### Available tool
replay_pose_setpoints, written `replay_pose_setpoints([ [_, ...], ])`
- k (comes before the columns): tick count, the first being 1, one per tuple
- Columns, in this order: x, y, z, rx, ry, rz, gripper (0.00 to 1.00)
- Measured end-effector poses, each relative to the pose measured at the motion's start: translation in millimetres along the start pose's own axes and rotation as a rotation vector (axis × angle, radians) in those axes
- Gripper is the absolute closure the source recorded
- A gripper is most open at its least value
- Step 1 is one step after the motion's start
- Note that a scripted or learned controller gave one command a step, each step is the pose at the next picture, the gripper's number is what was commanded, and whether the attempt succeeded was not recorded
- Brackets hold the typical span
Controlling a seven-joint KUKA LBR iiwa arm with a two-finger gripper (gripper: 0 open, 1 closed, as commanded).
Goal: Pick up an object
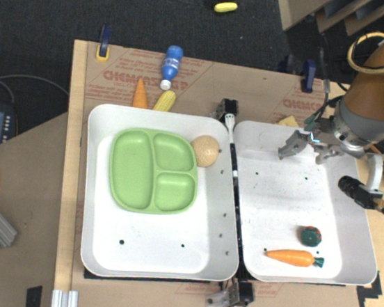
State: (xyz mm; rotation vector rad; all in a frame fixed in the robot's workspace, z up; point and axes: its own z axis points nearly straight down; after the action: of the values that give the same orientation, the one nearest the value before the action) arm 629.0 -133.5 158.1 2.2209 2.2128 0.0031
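**Tool open above right bin, carrot and round toy lie loose**

Right bin [345, 271], lower part of frame: one toy carrot [291, 256], orange body with green leaf end. Long axis runs roughly left-right, tip toward left, leaves toward right. Just above its right end, close by but apart: one small round toy [311, 236], dark green with a red patch.

Tool [310, 149] sits in the upper part of the right bin, well apart from both items. Fingers spread wide, nothing between them. Arm enters from upper right of frame, orange band visible.

Left bin [143, 255]: one green divided plate [153, 171], three compartments, plus one tan ball [206, 150] touching the plate's upper-right corner.

On the surface [209, 74] beyond the left bin, upper left: one small bottle [170, 66] with blue cap, one corn cob [164, 100], one more orange carrot [139, 94]. So two carrots total. One yellow item [226, 7] on the floor, top of frame.
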Motion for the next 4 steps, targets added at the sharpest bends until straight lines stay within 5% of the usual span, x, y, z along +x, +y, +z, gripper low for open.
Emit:
replay_pose_setpoints([
  [1,-91,-42,-80,-0.002,-0.004,0.004,0.0],
  [2,-79,-85,26,0.018,0.008,-0.001,0.0],
  [3,-53,-133,74,0.015,0.008,-0.003,0.0],
  [4,-55,-129,60,0.003,0.002,-0.002,1.0],
])
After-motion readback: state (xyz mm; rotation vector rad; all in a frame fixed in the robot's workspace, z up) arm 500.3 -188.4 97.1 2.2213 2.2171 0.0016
